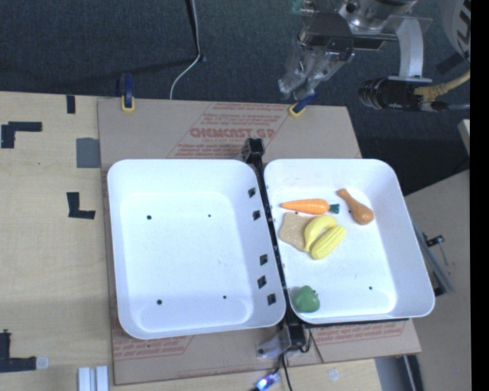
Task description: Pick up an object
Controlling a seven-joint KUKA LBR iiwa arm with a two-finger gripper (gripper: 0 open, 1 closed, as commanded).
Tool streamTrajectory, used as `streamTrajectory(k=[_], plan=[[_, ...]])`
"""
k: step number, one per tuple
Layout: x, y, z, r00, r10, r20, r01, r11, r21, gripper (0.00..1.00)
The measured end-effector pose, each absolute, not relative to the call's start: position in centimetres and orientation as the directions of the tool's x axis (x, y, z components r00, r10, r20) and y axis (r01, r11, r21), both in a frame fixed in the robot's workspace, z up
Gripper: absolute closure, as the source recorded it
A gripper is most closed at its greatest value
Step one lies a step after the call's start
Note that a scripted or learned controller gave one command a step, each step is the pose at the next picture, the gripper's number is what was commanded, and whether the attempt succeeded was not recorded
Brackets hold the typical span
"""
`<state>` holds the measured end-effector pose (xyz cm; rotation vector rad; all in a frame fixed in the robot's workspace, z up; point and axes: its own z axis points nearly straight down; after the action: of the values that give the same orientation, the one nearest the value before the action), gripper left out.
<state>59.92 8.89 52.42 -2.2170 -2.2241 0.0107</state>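
The gripper (299,79) hangs at the top of the view, above the far edge of the cardboard sheet (229,131) and well apart from both bins. Its fingers point down and to the left; nothing is seen between them, and whether they stand wide or narrow cannot be told at this angle. The arm (382,23) enters from the upper right.

The right bin (397,229) holds five items. A carrot (304,206) lies crosswise near the far middle, its green end to the right. A drumstick (356,206) lies just right of the carrot, apart from it, thick end toward the near right. A corn cob (325,242) and a yellow piece (318,227) lie touching, side by side, in the centre. A tan slab (290,231) lies at their left, partly under the yellow piece. A green item (306,299) sits alone at the near left corner, against the bin wall.

The left bin (122,229) sits touching the right bin along a black clip strip (263,229). A yellow clamp (127,101) grips the sheet's far left corner.
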Motion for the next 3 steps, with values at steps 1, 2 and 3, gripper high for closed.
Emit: streamTrajectory(k=[1,2,3], plan=[[57.5,14.1,53.3,-0.005,1.0,-0.001,1.0,0.005,-0.003,1.0],[53.2,20.2,53.3,-0.009,1.0,0.0,1.0,0.009,-0.005,1.0],[53.5,20.0,54.1,-0.005,1.0,-0.004,1.0,0.005,-0.007,1.0]])
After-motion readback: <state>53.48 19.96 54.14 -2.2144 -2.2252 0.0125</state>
